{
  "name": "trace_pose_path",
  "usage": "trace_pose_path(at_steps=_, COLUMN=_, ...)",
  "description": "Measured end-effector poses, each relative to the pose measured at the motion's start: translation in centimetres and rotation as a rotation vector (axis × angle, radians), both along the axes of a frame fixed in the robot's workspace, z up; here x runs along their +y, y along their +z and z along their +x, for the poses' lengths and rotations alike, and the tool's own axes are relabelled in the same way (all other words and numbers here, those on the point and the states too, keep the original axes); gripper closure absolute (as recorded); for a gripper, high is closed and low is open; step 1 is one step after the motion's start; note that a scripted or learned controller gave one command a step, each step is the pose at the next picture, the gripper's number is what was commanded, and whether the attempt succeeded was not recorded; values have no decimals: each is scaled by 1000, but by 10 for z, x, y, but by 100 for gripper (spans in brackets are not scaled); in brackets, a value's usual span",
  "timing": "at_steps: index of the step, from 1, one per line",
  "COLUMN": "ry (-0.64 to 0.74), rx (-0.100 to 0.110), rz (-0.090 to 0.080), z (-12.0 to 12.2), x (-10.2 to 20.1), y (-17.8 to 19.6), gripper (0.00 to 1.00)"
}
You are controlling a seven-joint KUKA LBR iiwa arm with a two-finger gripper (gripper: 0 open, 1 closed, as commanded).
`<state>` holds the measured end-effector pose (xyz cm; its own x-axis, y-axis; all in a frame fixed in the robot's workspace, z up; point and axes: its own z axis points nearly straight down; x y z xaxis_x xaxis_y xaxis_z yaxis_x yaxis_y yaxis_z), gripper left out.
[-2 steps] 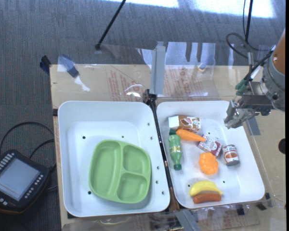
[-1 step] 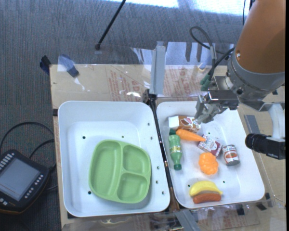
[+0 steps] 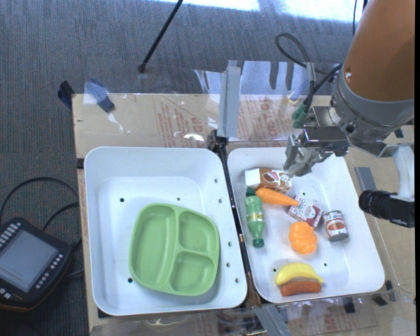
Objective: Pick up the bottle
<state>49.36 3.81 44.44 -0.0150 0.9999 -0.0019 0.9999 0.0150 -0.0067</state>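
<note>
Bench, 2 bins | gripper (image 3: 299,161) above right bin, jaw opening can't tell tbh | bottle (image 3: 255,220) lies down-left of jaws | shift over, grab across its body

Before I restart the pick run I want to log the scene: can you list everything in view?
bottle: 1, green, left side of the right bin, lying flat
carrot: 1, orange, right of the bottle's top end
orange fruit: 1, orange, middle of the right bin
can: 1, red and white label, right of the orange fruit
banana: 1, yellow, near front of the right bin
sausage: 1, red, just in front of the banana
small packets: about 2, red and white, by the carrot
divided plate: 1, light green, left bin
bins: 2, white, side by side
hand: 1, grey, above the back of the right bin
</note>
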Motion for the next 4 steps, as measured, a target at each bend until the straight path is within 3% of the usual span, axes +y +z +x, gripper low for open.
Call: trace_pose_path(at_steps=4, ry=32, rx=14, rz=-4, z=6, x=10, y=33, gripper=100)
